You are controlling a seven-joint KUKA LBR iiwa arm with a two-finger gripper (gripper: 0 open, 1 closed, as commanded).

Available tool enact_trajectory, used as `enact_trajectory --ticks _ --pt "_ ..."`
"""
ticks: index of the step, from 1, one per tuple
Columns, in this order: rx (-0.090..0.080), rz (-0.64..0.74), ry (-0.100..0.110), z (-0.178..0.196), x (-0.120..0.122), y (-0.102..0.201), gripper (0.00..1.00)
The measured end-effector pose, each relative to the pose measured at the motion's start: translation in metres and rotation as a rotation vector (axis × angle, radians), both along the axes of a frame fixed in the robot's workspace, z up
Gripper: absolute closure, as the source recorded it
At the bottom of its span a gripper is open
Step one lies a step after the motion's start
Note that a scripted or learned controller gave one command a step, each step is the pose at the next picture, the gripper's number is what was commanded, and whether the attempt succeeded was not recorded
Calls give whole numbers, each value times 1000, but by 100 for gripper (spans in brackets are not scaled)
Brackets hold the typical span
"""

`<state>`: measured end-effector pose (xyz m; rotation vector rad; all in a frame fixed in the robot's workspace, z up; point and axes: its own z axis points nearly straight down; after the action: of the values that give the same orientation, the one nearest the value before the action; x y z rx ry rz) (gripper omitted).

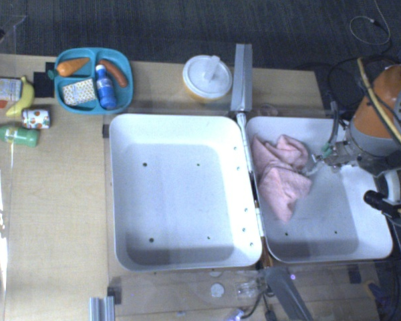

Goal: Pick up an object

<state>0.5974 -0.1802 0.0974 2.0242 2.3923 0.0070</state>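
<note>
Pink cloth (284,172), one crumpled piece, lies in the left half of the right bin (334,243), against its left wall. One tool (319,159) sits at the cloth's right edge; whether it is parted, closed or pinching fabric cannot be told. The left bin (180,192) adjoins it. Farther back on the worktop (47,212) stand one lidded cup (207,77) and one blue tray (93,80) holding four items.
</note>
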Motion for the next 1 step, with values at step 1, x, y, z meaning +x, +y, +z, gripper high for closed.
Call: enact_trajectory --ticks 1 --pt "0 297 5 39 -59 -25 0"
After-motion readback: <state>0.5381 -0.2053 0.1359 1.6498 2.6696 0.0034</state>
